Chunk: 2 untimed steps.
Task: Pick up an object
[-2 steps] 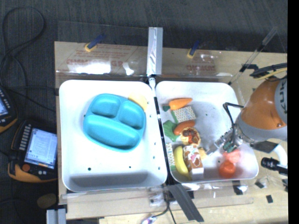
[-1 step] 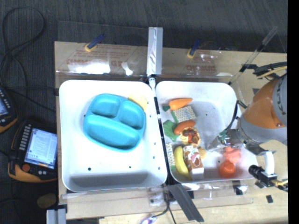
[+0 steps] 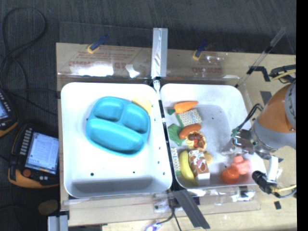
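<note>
Camera view, from the left: a handheld pendant [image 3: 36, 154] with a lit screen lies on the dark floor beside the worktop [image 3: 269, 66]. On the worktop, the left bin [image 3: 72, 172] holds a blue sectioned plate [image 3: 118, 124] turned a little askew, with a small yellow piece [image 3: 142, 104] touching its upper right edge. A metal divider rail [image 3: 159, 57] stands between the two bins at the far side. The right bin [image 3: 226, 93] holds a cluster of toy food along its left wall: a carrot [image 3: 186, 106] at the top, a hot dog [image 3: 189, 130] below it, then a banana [image 3: 186, 164] just beside a slice of cake [image 3: 198, 163]. Near the bin's lower right corner sit a pink toy [image 3: 241, 164] and a red-orange one [image 3: 230, 174], touching. The gripper [image 3: 239, 143] hangs just above them, at the bin's right side; whether it is apart or together cannot be told. Nothing is seen held in it.
</note>
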Available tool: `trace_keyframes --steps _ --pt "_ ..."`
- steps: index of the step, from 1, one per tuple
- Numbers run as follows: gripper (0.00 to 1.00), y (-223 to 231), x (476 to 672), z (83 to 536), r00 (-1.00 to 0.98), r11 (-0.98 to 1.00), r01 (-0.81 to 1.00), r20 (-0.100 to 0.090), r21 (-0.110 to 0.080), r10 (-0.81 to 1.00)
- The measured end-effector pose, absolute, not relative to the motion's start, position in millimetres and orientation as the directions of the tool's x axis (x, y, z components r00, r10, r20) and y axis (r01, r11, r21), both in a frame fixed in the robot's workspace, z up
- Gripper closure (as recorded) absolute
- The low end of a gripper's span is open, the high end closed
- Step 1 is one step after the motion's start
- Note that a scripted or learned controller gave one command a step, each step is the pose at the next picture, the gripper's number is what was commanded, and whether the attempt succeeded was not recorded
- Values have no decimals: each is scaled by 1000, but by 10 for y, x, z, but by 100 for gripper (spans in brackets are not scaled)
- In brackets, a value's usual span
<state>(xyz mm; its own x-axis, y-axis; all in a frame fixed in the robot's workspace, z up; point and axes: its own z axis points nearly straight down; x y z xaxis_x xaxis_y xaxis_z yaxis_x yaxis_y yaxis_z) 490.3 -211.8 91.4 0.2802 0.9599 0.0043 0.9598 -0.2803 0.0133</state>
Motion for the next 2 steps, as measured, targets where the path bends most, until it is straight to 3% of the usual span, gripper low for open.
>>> trace_keyframes --steps 1,2 --pt "100 -2114 4900 997 277 -277 961 1 10 961" --pt "100 -2088 4904 911 535 -535 845 3 9 845"
